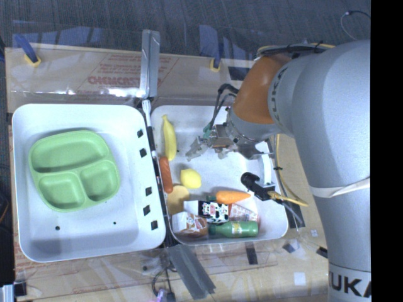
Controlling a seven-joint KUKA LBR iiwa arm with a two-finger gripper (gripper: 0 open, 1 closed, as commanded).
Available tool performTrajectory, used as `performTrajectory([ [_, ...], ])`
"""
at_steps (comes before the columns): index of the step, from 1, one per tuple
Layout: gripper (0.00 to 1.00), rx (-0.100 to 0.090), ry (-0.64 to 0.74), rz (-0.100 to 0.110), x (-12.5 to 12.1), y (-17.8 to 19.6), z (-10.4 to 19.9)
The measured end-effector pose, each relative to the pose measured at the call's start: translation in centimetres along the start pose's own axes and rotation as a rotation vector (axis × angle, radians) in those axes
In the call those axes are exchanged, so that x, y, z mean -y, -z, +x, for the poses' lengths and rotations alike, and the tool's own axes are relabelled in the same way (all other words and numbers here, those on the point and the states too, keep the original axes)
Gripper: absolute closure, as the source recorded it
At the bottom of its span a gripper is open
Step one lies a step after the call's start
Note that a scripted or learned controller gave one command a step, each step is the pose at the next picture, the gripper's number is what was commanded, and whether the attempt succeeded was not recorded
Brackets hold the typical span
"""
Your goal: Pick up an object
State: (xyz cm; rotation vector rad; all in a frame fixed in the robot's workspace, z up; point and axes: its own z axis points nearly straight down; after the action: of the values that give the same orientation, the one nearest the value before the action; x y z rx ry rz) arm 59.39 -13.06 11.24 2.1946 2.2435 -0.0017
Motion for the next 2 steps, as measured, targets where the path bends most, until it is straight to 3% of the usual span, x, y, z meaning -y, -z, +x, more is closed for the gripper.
performTrajectory([
  [1, 0.00, -0.004, 0.033, 0.006, 2.38, -2.12, 2.76],
  [2, 1.00, -0.003, 0.034, 0.007, 2.38, -1.16, 2.75],
])
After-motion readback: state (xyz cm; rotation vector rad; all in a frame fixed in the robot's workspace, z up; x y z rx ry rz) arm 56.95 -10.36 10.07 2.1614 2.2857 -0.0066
